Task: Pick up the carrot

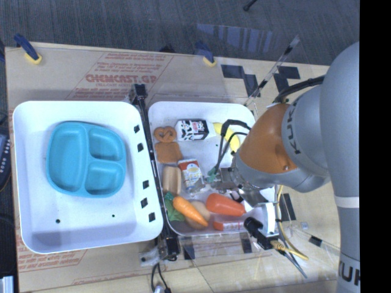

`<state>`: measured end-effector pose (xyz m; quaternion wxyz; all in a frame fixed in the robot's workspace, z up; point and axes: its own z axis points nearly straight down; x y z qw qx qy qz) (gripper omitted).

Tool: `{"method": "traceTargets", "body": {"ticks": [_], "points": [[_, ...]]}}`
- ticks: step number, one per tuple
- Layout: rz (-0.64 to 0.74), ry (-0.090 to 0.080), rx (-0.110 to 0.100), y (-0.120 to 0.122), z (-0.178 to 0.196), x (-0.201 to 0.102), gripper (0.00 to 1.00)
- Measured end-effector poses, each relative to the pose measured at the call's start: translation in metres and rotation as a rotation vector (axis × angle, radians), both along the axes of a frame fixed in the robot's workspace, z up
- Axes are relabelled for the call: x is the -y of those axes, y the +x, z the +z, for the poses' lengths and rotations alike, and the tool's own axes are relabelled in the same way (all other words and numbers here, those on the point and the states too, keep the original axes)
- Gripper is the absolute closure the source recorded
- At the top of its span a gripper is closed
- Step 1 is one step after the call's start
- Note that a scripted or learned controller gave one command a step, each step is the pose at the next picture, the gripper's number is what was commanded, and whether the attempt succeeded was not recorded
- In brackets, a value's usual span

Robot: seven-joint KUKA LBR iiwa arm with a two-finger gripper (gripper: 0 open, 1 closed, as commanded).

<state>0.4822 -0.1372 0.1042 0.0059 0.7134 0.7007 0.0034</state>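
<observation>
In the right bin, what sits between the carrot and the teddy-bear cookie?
In the camera view, a hot dog bun lies between the carrot and the teddy-bear cookie, along the bin's left wall.

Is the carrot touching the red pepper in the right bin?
Cannot tell. In the camera view the carrot lies just left of the red pepper, with a pale item between their near ends; whether their surfaces actually meet there is unclear.

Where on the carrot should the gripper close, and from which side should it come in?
Probably the carrot's thick orange middle, coming straight down from above. It lies flat and slanted in the right bin, green top toward the divider, tip toward the near wall. Close across its narrow width; the bread roll and red pepper crowd it closely.
</observation>
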Motion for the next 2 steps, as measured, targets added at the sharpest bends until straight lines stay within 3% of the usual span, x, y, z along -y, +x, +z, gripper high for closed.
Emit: {"method": "traceTargets", "body": {"ticks": [1, 2], "points": [[0.414, 0.002, -0.013, -0.0044, -0.0122, -0.0443, 0.00], [0.468, 0.001, -0.015, -0.0053, -0.0126, -0.0403, 0.00]]}}
